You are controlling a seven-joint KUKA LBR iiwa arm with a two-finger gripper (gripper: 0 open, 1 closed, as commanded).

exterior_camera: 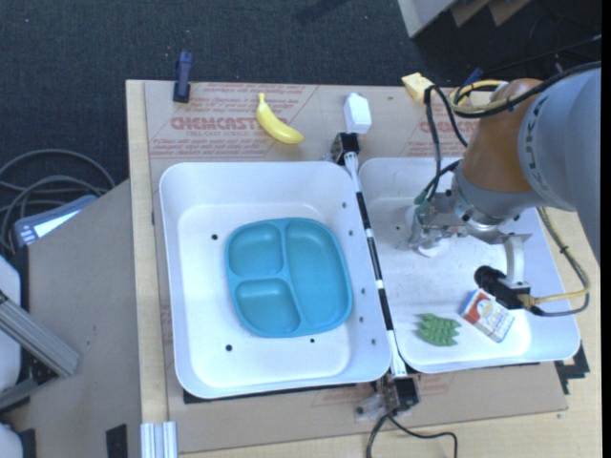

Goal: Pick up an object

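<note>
In the right bin [382,175], my gripper [431,239] sits mid-floor; grip state unclear.
Green toy [438,329] and small box [488,315] lie toward the near edge.

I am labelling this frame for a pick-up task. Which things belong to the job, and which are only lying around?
Job:
- hand, low in the right bin
- green toy
- small box

Lying around:
- blue plate, left bin
- banana on the bench

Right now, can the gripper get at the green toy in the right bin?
Probably yes. The green toy lies in the open near the right bin's front edge, nothing on top of it; the small box sits beside it, apart. The gripper is low in the same bin.
</note>
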